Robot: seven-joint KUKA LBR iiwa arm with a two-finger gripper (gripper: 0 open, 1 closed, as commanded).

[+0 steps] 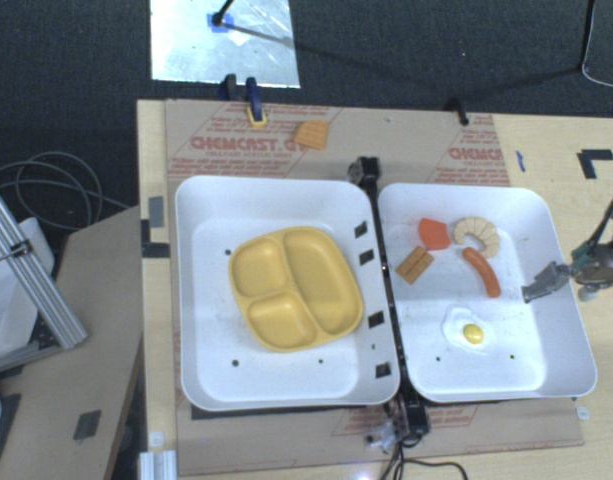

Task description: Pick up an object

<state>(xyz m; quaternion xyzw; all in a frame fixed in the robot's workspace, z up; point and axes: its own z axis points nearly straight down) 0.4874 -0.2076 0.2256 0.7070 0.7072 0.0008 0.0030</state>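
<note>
The right bin (561, 363) holds several toy foods: a red-orange block (434, 233), a curled shrimp (476, 234), a brown cracker (414, 264), a red sausage (481, 271) and a fried egg (468, 331). My gripper (541, 285) hangs at the right bin's right wall, to the right of the sausage and above-right of the egg. It touches none of the foods. The arm's wrist (598, 266) reaches in from the right edge.
The left bin (201, 268) carries a yellow three-part plate (294, 286). Black clips (371, 258) line the seam between the bins. On the cardboard behind the bins lie a tan piece (311, 134) and a clamp (254, 101). A shiny sheet (224, 28) sits on the floor beyond.
</note>
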